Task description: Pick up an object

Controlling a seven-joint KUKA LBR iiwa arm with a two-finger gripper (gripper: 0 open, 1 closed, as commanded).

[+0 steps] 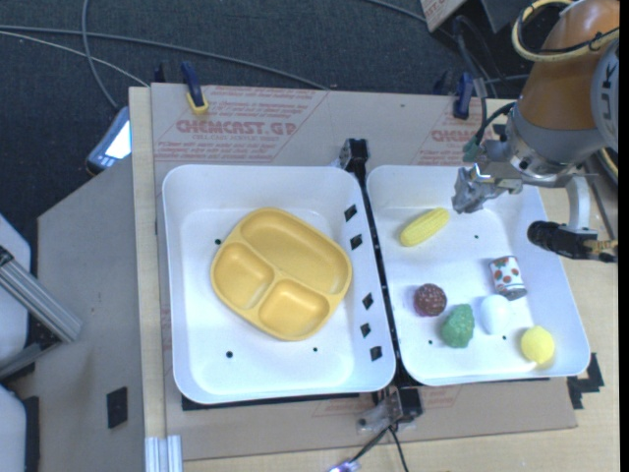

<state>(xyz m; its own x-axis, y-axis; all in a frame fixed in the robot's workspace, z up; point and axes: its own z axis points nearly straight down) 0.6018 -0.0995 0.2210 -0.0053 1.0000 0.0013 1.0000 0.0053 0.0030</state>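
Above the right bin (565,293), the gripper (470,197) hovers near the corn (424,227).

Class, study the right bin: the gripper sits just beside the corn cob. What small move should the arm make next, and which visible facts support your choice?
Probably a short shift left and down onto the corn cob. The gripper sits just up and right of it in the right bin, with nothing seen between its fingers, and the cob lies apart from the other items, so it looks the nearest target.
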